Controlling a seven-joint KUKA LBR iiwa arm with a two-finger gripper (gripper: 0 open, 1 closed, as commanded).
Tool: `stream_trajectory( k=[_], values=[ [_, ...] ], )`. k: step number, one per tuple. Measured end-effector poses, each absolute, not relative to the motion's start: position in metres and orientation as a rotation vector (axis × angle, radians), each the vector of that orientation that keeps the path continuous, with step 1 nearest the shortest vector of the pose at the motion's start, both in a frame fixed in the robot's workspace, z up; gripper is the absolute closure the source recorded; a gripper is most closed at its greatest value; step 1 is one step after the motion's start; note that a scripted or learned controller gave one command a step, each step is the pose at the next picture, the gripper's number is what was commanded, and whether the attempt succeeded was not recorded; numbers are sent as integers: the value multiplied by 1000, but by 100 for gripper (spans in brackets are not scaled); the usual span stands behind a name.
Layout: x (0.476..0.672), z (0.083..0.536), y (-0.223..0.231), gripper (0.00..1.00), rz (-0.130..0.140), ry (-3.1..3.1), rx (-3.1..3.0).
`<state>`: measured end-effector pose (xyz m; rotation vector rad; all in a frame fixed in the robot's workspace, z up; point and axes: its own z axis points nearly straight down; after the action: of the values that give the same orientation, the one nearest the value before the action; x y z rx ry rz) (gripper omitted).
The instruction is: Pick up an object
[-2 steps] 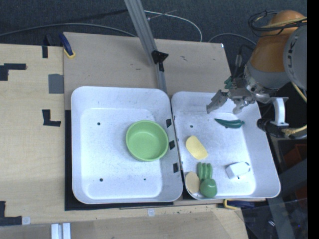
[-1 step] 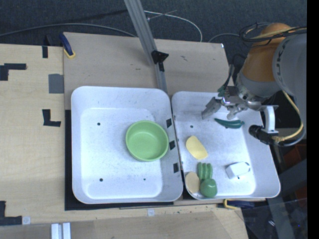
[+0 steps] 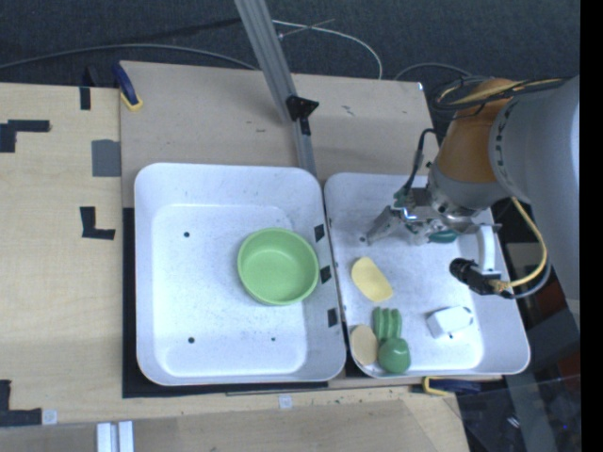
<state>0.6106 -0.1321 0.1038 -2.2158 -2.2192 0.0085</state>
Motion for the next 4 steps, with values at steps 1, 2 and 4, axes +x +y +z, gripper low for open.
stream_trajectory(
  k=[1,2,4],
  values=[
    [612,118,-132,100,3,-2223,-2217],
    [614,161,-127,100,-3,-2225,-2221],
    [612,266,-113,100,-4,-2226,-2221]
  ],
)
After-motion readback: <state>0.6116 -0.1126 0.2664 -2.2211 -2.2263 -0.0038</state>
